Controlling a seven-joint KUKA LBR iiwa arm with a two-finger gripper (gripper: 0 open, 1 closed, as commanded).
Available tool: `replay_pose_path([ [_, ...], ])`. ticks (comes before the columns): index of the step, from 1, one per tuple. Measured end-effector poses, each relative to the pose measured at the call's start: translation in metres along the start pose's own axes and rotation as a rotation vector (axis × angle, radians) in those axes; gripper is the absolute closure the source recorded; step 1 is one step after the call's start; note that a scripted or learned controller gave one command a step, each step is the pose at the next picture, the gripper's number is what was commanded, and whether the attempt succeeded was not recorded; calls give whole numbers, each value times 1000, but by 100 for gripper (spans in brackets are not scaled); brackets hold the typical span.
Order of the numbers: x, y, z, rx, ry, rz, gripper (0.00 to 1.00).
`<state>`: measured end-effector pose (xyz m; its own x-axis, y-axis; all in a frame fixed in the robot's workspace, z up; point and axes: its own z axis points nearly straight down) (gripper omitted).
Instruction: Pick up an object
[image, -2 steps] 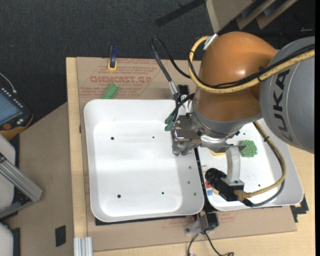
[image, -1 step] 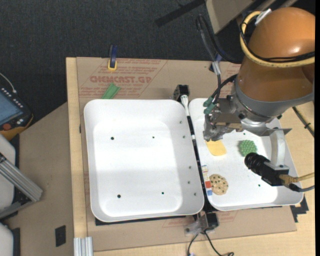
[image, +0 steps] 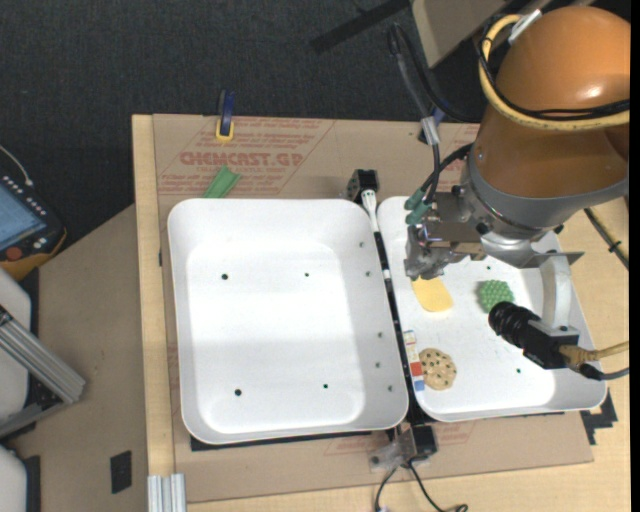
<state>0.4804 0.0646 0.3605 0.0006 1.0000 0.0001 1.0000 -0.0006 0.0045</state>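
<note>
My gripper hangs low over the back left part of the right bin, just above and behind a yellow wedge like a piece of cheese. A green knobbly object lies to the right of the wedge. A round cookie with dark chips rests near the bin's front left. Nothing shows between the fingers, and the arm's bulk hides the back of the bin.
The left bin sits beside the right one, sharing a dark divider. A green marker and a blue-yellow clamp lie on the cardboard behind the left bin. A small red and blue label sits at the right bin's left wall.
</note>
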Motion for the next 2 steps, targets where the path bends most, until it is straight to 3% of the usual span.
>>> replay_pose_path([
  [1,-79,-2,41,11,-1,8,100],
  [2,-24,2,23,1,1,-7,100],
])
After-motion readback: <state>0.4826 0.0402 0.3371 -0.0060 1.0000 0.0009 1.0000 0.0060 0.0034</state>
